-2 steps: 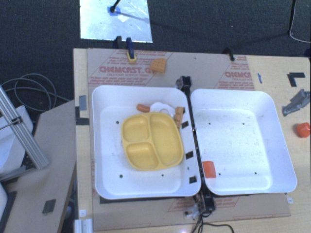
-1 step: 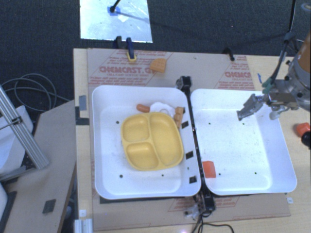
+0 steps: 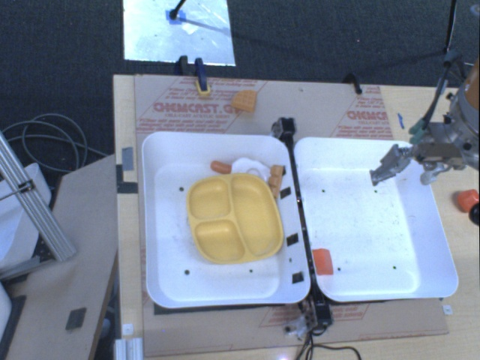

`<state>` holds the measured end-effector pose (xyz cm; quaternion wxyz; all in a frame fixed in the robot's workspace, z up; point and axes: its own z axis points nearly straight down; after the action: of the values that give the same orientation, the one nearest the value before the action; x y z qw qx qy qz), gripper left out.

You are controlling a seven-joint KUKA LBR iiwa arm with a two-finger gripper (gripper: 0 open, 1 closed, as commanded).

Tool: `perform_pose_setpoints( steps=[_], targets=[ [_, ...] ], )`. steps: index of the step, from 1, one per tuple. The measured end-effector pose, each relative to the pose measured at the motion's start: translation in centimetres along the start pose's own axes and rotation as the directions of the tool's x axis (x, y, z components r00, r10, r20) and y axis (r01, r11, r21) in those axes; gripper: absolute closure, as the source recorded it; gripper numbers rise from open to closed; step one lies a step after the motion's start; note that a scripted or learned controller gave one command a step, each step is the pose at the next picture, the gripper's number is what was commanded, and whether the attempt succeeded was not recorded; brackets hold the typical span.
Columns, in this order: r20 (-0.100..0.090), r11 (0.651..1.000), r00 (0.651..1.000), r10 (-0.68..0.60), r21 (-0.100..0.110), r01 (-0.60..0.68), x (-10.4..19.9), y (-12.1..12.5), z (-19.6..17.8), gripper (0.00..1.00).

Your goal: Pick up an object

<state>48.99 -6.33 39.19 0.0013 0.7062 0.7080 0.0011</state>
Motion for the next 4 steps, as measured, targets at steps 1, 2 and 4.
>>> perform_pose_setpoints(
  steps=[1, 2, 4],
  targets=[
    [0.0, 1.0, 1.0, 0.0, 0.0, 0.0, 0.0, 0.0, 0.0, 0.0],
    [0.0, 1.0, 1.0, 0.0, 0.0, 0.0, 0.0, 0.0, 0.0, 0.0],
    [0.0, 1.0, 1.0, 0.0, 0.0, 0.0, 0.0, 0.0, 0.0, 0.0]
  ],
)
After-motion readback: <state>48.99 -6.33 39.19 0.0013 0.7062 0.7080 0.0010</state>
